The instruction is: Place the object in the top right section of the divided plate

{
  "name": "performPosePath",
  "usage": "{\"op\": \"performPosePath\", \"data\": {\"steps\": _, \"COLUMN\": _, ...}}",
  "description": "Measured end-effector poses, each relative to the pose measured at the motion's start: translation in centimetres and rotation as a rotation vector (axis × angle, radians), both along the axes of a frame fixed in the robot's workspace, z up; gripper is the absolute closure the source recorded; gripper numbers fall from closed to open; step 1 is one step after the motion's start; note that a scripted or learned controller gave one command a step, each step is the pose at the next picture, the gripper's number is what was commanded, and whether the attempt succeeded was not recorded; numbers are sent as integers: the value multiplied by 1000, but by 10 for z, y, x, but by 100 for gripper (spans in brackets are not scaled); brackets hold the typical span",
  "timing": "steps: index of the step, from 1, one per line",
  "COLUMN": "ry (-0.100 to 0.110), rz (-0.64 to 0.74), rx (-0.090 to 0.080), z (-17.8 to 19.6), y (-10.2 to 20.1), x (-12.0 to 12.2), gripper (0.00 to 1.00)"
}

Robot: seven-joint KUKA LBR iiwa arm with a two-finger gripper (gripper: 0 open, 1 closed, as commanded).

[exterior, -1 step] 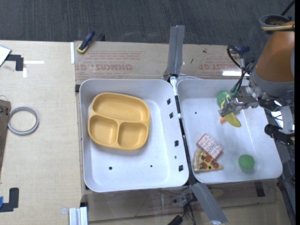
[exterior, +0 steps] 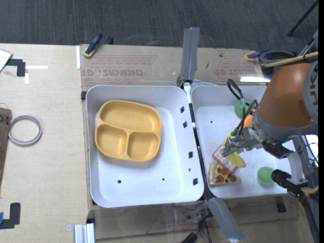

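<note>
Divided plate (exterior: 129, 130) in left bin (exterior: 101, 186), toys (exterior: 224, 168) in right bin (exterior: 212, 110), tape roll (exterior: 24, 130) far left

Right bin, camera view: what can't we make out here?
- Claw: too small and cluttered to tell open or shut, or holding anything.
- Yellow item: partly under the claw.
- Upper green ball: partly behind cable and arm.
- Pizza slice: top under the claw.

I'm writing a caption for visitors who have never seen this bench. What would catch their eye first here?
First, the yellow divided plate lying in the left bin, bright against the white. Next, the arm's orange band looming over the right bin, with the gripper low among small toys: a pizza slice, a green ball and another green item farther back.
</note>
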State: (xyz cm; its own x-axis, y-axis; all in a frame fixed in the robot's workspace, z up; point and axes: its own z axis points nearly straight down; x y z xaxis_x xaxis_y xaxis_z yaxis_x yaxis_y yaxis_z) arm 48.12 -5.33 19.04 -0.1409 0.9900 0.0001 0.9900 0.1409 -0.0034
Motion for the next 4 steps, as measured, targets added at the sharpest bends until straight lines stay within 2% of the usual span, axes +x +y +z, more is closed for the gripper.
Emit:
{"op": "performPosePath", "data": {"steps": 1, "ry": -1, "rz": 115, "rx": 0, "z": 0, "y": 80, "x": -3, "gripper": 100}}
{"op": "performPosePath", "data": {"steps": 2, "ry": 0, "rz": 90, "rx": -1, "z": -3, "y": 159, "x": 1, "gripper": 100}}
{"op": "performPosePath", "data": {"steps": 3, "ry": 0, "rz": 689, "rx": 1, "z": -2, "y": 208, "x": -4, "gripper": 100}}
{"op": "performPosePath", "data": {"steps": 4, "ry": 0, "rz": 490, "rx": -1, "z": -27, "y": 276, "x": -4, "gripper": 100}}
